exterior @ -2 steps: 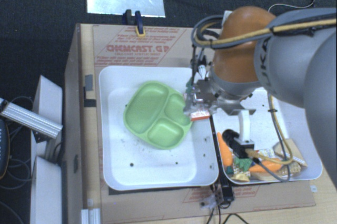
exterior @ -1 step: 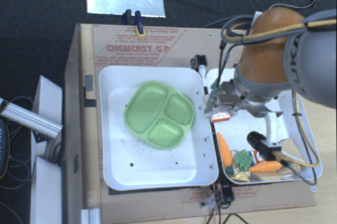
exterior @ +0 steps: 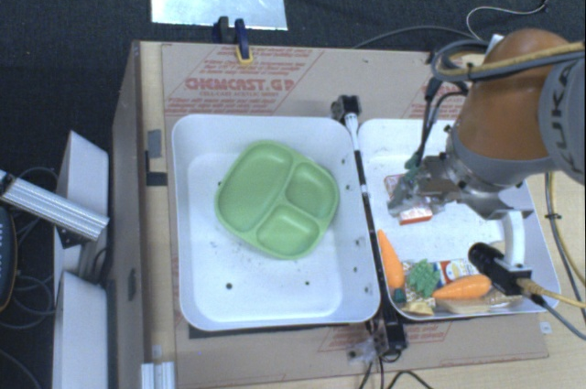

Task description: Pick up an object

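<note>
Gripper [exterior: 409,195] low in right bin [exterior: 389,140], over a small red-and-white packet [exterior: 417,215]; can't tell finger state. Carrots [exterior: 391,261] near front edge. Green plate [exterior: 277,199] in left bin [exterior: 206,286].

The bench [exterior: 265,76] is topped with brown cardboard printed in red lettering along its far edge. Two shallow white bins sit side by side on it: the left bin [exterior: 197,286] toward the left edge, the right bin [exterior: 385,140] toward the right edge, their inner walls touching along a dark divider [exterior: 364,195].
</note>
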Motion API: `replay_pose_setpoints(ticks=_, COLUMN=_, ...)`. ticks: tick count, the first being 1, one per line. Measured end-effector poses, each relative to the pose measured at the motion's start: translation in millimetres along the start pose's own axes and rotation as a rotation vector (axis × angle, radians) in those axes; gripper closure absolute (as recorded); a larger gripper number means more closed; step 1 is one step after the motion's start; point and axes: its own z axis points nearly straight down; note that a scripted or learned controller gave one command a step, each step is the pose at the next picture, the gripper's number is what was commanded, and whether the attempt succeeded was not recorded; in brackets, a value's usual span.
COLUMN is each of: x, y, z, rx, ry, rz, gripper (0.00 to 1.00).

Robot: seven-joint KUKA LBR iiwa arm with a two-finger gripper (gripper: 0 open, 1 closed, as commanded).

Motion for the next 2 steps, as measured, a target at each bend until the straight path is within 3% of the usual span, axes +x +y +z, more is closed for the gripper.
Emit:
replay_pose_setpoints(ticks=1, x=-28.5, y=-11.9, z=-4.1, rx=0.0, ry=0.0, rz=0.0, gripper=1.0)
replay_pose_setpoints(ticks=2, x=-26.4, y=-11.6, z=-9.7, rx=-0.001, ry=0.001, rz=-0.003, gripper=1.0)
